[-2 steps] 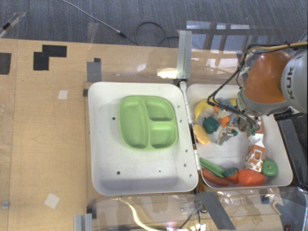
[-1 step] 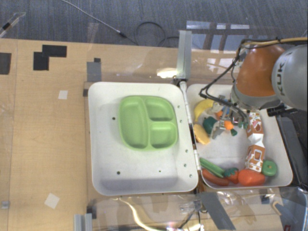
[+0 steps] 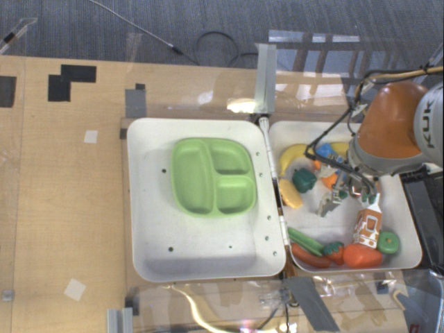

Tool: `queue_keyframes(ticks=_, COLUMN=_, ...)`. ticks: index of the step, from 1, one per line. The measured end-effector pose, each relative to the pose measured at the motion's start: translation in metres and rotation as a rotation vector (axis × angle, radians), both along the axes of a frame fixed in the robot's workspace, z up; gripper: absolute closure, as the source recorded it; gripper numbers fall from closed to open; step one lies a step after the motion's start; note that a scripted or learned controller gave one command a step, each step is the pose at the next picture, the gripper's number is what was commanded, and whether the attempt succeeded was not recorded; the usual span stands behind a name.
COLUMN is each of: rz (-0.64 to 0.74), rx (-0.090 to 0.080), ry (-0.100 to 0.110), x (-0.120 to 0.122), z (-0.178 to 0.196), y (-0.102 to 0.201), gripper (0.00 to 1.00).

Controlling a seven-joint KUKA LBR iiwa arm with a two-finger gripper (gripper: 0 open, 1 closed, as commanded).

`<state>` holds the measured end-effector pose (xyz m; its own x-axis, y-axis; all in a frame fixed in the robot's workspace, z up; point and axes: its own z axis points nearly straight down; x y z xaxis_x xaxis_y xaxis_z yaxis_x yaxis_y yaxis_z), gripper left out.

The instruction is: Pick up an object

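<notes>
My gripper (image 3: 334, 199) hangs low over the middle of the right bin (image 3: 409, 207), below the arm's orange band. Its two silver fingers stand open with bare bin floor between them, holding nothing. A dark green toy (image 3: 303, 180) and a small yellow piece (image 3: 291, 195) lie just to its left. A banana (image 3: 294, 155) rests behind them. An orange-and-white bottle (image 3: 368, 225) stands just right of the fingers. Small orange bits (image 3: 327, 177) are partly hidden under the wrist.
Along the right bin's front wall lie a green vegetable (image 3: 309, 241), a red chili (image 3: 311, 257), an orange pepper (image 3: 361, 257) and a green round toy (image 3: 388, 242). The left bin (image 3: 149, 241) holds a green divided plate (image 3: 213, 176).
</notes>
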<state>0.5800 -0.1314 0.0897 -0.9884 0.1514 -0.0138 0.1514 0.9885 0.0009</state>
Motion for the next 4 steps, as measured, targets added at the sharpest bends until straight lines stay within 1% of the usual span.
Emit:
queue_keyframes(ticks=1, rz=-0.039, rx=0.001, ry=0.002, x=0.048, z=-0.001, y=0.038, gripper=0.00)
queue_keyframes(ticks=2, rz=0.011, rx=-0.001, ry=0.001, x=0.009, z=0.000, y=-0.009, gripper=0.00)
queue_keyframes(ticks=3, rz=0.018, rx=-0.002, ry=-0.011, x=0.013, z=0.014, y=-0.006, gripper=1.00)
queue_keyframes(ticks=4, rz=0.018, rx=-0.002, ry=-0.010, x=0.012, z=0.013, y=-0.006, gripper=0.00)
